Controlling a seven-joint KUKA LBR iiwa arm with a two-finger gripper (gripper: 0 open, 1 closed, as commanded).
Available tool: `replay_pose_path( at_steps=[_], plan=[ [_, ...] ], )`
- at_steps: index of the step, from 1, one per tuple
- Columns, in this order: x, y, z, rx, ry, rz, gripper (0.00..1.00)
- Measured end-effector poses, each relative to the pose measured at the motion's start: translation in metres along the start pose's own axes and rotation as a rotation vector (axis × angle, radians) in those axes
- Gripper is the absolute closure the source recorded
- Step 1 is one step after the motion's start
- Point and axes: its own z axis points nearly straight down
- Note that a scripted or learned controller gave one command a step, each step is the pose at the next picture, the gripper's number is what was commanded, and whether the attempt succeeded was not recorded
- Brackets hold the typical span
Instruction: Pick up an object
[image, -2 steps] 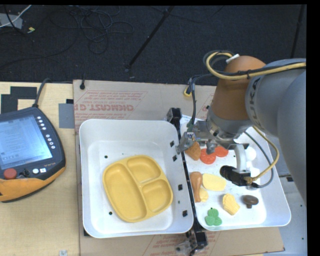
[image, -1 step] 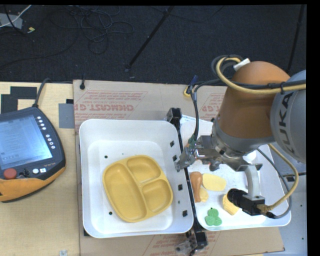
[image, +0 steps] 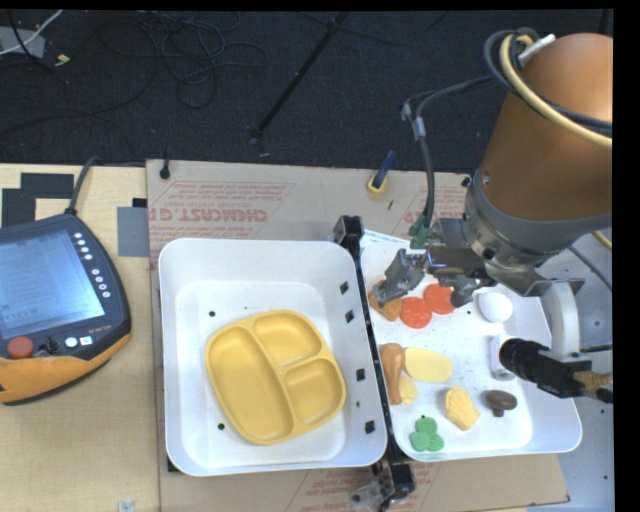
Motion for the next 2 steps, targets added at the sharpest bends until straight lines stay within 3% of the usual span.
replay_pose_path(
  at_steps=[1,2],
  plan=[
    [0.002,0.000,-0.002,0.016,-0.005,-0.007,1.00],
    [0.057,0.001,-0.062,0.007,-0.001,-0.003,1.00]
  ],
)
